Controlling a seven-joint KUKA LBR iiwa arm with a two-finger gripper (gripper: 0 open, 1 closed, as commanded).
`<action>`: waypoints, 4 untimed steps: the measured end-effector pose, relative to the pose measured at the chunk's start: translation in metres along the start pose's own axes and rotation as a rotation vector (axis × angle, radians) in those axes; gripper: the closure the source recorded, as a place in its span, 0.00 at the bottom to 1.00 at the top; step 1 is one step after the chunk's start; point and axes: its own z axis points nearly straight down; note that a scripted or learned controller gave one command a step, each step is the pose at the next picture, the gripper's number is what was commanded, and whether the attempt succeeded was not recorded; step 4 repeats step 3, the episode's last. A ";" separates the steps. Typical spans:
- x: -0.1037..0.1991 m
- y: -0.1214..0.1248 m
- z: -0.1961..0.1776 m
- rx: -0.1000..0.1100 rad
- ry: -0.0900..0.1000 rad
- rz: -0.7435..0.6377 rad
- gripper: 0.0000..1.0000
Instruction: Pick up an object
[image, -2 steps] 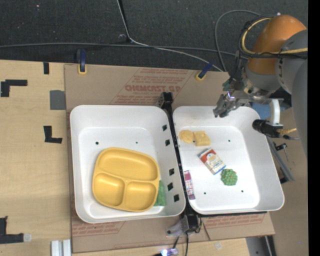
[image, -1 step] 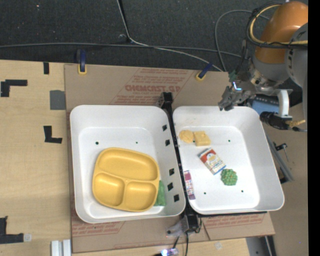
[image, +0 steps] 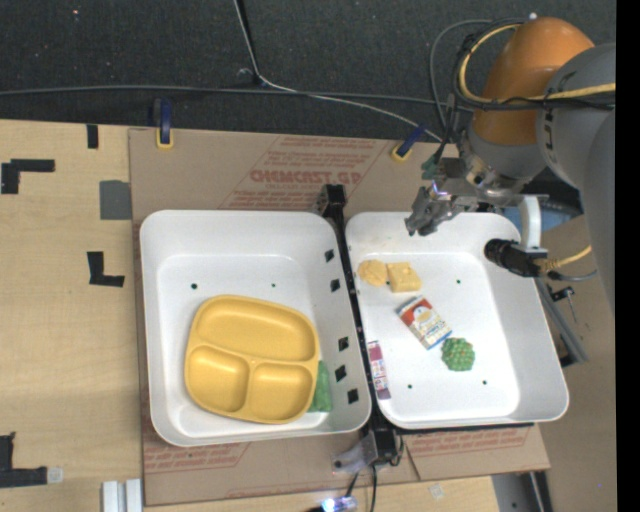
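My gripper (image: 428, 219) hangs over the far edge of the right bin (image: 520, 395), near its far-left corner. From this slant its tips are small and dark against the bin rim; I cannot tell how they stand, and I see nothing clearly between them.

Right bin contents, all lying on the floor of the bin, apart from my gripper:
- Two pale yellow pieces, a rounded one (image: 373, 272) and a squarish one (image: 404, 277), touching side by side toward the far-left part, nearer than my gripper.
- A small red and white packet (image: 424, 322), lying at a slant about mid-bin, just near-right of the yellow pieces.
- A green bumpy lump (image: 458, 354), just beside the packet's near-right end.
- A narrow dark red and white strip (image: 377, 367) along the left wall, toward the near side.

Left bin (image: 165, 235): a yellow divided tray (image: 250, 357) with three compartments sits in the near half. A green thing (image: 321, 387) is wedged between the tray's right end and the bin wall.

Both bins sit on a brown board (image: 280, 170) on the bench.
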 end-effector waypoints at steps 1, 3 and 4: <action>0.055 -0.022 -0.006 0.000 0.000 -0.001 1.00; 0.157 -0.062 -0.008 0.001 0.000 -0.001 1.00; 0.157 -0.062 -0.008 0.001 0.000 -0.001 1.00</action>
